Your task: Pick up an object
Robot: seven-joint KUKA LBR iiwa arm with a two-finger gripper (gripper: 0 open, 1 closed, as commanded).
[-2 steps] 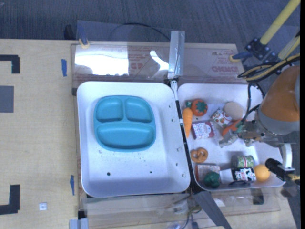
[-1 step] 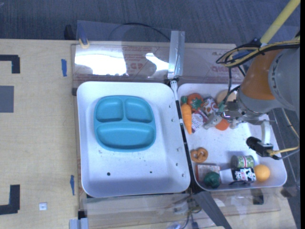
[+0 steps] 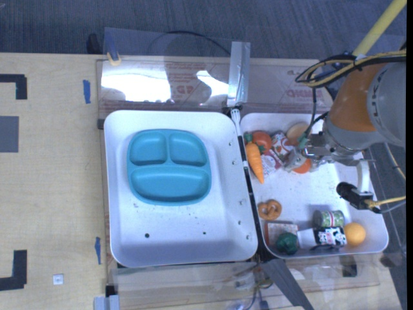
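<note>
- Camera view: two white bins sit side by side on the bench; the right bin (image 3: 303, 192) serves as the landmark here.
- The left bin (image 3: 129, 237) touches the right bin's left wall and holds a blue divided plate (image 3: 170, 166), lying flat near its middle.
- The gripper (image 3: 308, 148) is low over the right bin's far end, among a cluster of small items; whether it is parted or clenched cannot be told.
- An orange carrot (image 3: 255, 161) lies along the right bin's left wall, at the far end.
- A red and orange toy (image 3: 261, 139) sits in the right bin's far-left corner, just beside the carrot.
- A pretzel-like piece (image 3: 269, 208) lies toward the right bin's near-left part.
- A green item (image 3: 286, 241), a small tin (image 3: 328, 219), a black-and-white bottle (image 3: 330, 237) and an orange ball (image 3: 354, 234) line the right bin's near wall.
- The arm's orange band (image 3: 353, 102) is above the right bin's far-right corner.
</note>
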